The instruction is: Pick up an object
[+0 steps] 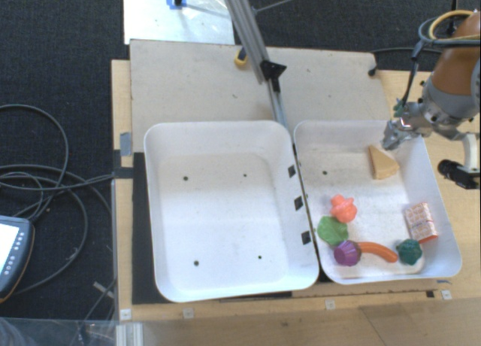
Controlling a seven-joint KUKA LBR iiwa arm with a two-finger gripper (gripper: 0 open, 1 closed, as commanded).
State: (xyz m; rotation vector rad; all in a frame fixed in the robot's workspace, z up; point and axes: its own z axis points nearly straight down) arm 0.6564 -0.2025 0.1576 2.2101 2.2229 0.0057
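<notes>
The right bin [316, 149] holds several small toys. A tan cheese wedge [382, 163] lies near its back right. In the front half sit an orange-pink piece [343, 207], a green leafy piece [331, 229], a purple piece [346, 253], an orange carrot-like stick [376, 250], a dark teal piece [409, 250] and a pink-and-white block [421, 221]. My gripper [394, 136] hangs at the bin's back right, just above and beside the cheese wedge. Nothing shows between its tips.
The left bin [161, 141] stands beside the right one, sharing a middle wall with black marks [298, 201]. A grey slanted pole [248, 21] crosses the back of the bench. Cables lie on the floor at the left.
</notes>
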